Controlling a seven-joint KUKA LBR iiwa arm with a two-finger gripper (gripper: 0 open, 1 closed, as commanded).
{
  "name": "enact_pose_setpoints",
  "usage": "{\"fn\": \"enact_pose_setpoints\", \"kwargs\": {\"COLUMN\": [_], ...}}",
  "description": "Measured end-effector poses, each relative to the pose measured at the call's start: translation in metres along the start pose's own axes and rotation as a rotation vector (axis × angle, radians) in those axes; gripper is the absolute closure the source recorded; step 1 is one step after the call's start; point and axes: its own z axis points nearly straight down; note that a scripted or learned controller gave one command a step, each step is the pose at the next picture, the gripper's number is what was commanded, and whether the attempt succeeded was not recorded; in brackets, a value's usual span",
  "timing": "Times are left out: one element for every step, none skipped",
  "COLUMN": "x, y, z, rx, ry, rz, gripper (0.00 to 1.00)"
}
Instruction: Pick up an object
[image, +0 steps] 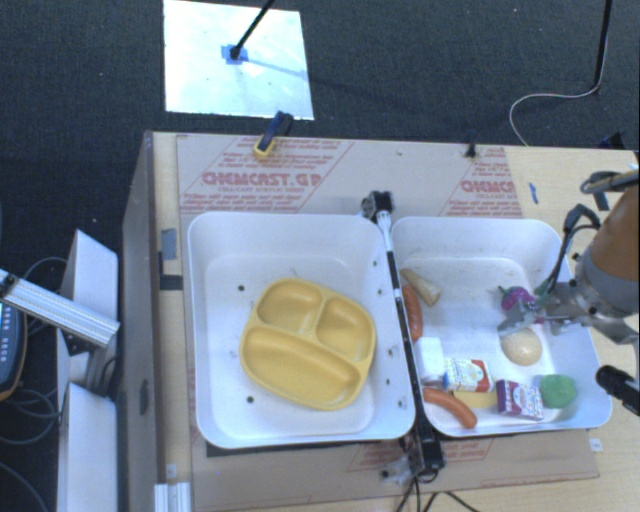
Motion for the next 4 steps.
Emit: {"fn": "enact_pose_setpoints", "kwargs": {"x": [-0.023,-0.023,-0.024,0.025], "y": [0.064,0.111,0.112,0.156], "z": [0.071,0.071,0.060,-0.005], "rx": [-0.003,-0.004,-0.006,-0.007], "ry": [-0.001,-0.001,-0.002,-0.001], "rz": [-0.002,-0.003,-0.006,-0.005], "gripper": [0.00,0.00,1.00,1.00]}}
